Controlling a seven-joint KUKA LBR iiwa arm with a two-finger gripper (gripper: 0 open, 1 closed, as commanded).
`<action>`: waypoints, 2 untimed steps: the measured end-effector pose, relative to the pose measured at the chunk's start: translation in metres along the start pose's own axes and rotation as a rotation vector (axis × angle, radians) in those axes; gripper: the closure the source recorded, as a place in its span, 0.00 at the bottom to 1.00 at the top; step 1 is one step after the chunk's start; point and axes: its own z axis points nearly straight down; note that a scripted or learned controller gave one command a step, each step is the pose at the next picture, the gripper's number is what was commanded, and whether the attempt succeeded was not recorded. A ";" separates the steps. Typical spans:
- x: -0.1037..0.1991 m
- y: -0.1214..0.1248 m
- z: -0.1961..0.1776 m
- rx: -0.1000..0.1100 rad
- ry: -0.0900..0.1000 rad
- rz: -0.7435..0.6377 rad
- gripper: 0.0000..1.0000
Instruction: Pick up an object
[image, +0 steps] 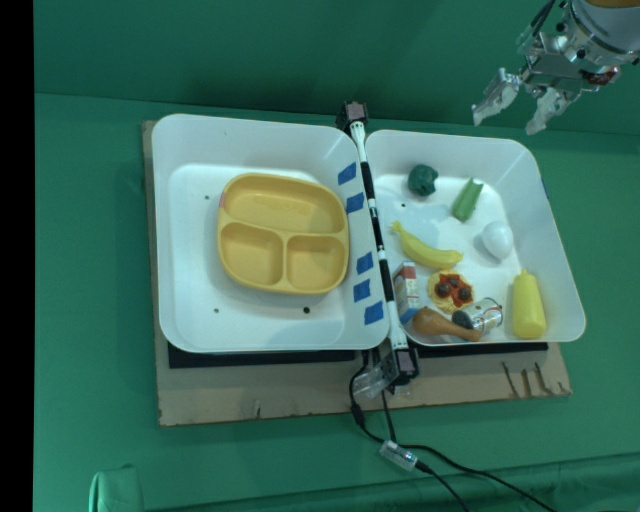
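We are seeing the gripper (521, 105) hanging with fingers spread apart, gripping nothing, above the right bin's (553, 235) far edge. The banana (427, 247) (yellow, curved, small) is lying mid-bin, near the white egg (497, 239) and green stick (466, 199).

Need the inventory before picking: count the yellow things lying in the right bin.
2. A banana lies near the bin's middle, by the divider; a yellow bottle lies along the right wall near the front corner. Smaller pieces in the front cluster could hide more.
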 end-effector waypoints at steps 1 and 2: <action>-0.022 -0.017 0.104 -0.001 -0.003 0.002 0.00; -0.028 -0.027 0.197 -0.008 -0.004 0.000 0.00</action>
